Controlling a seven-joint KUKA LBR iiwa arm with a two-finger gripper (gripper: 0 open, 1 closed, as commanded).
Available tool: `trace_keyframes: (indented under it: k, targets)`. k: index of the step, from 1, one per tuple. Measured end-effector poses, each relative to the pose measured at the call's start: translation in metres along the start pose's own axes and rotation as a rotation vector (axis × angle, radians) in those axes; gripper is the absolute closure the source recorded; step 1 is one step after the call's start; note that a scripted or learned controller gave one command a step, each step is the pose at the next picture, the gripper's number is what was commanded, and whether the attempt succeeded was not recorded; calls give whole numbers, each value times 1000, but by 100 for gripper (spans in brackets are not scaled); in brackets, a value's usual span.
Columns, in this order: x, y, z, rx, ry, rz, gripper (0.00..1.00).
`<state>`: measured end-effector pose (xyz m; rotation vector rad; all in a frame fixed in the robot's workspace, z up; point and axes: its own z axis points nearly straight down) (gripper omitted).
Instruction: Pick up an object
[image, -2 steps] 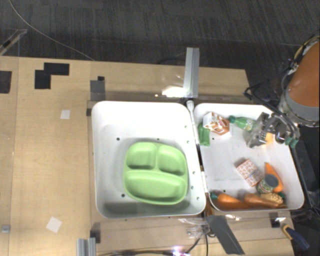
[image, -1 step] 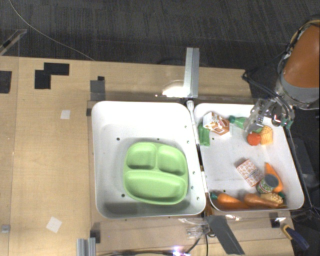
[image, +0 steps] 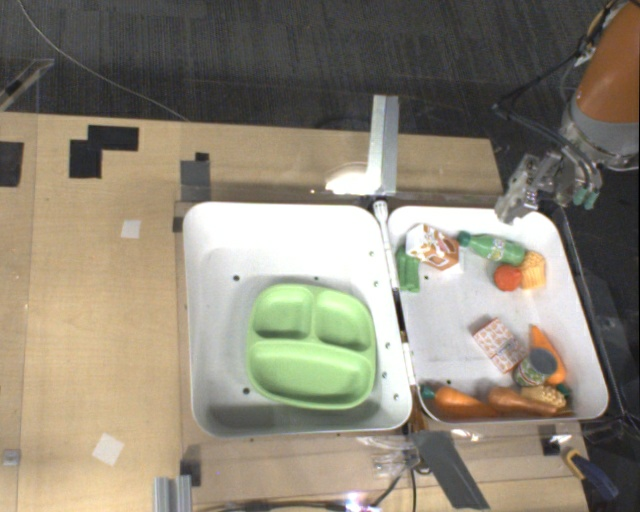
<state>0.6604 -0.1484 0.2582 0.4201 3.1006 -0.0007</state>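
Observation:
My gripper (image: 522, 200) hangs over the far right corner of the right bin (image: 455, 315), below the arm's orange band, with nothing seen in it. The bin holds a green bottle (image: 490, 245) lying just below and left of the gripper. Beside the bottle sit a red tomato (image: 508, 279) and a yellow-orange piece (image: 534, 268). A white and red snack packet (image: 436, 248) and a small green block (image: 408, 271) lie at the far left. A pink checkered box (image: 497, 340), a dark-topped can (image: 538, 368) and a carrot (image: 456, 400) lie toward the front.
The left bin (image: 215, 300) holds a green divided plate (image: 312, 345). A grey metal post (image: 384, 145) stands behind the seam between the bins. A brownish food piece (image: 530, 401) and an orange wedge (image: 552, 348) crowd the right bin's front right corner.

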Motion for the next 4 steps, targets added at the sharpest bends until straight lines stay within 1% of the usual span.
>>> trace_keyframes:
  k: [4]
  targets:
    - [-9, 6, -56, -6, -47, -13, 100]
